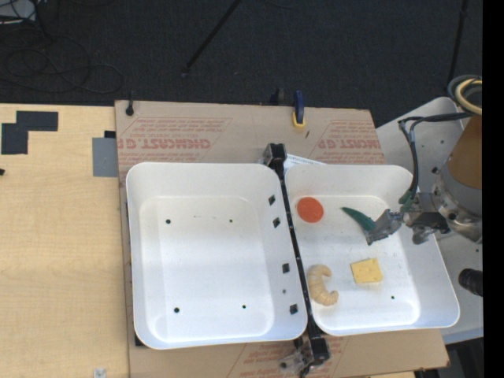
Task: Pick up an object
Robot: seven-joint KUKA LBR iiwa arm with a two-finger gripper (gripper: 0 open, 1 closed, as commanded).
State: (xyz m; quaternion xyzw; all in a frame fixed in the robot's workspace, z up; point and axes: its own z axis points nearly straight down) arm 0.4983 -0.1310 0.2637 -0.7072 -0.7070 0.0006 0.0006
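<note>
Camera view: the gripper (383, 228) sits at the right bin's (429, 309) right side, its fingers touching the teal piece (358, 216) — whether they grip it I cannot tell. Orange disc (309, 209), yellow block (366, 271) and croissant (322, 284) lie apart. Best to centre over one item — then close squarely.

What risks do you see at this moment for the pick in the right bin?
1. The gripper sits at the end of the thin green object; a grip so near its end may slip.
2. The gripper is close to the right bin's wall and might bump it.
3. The yellow block lies just below and could be pushed.
</note>
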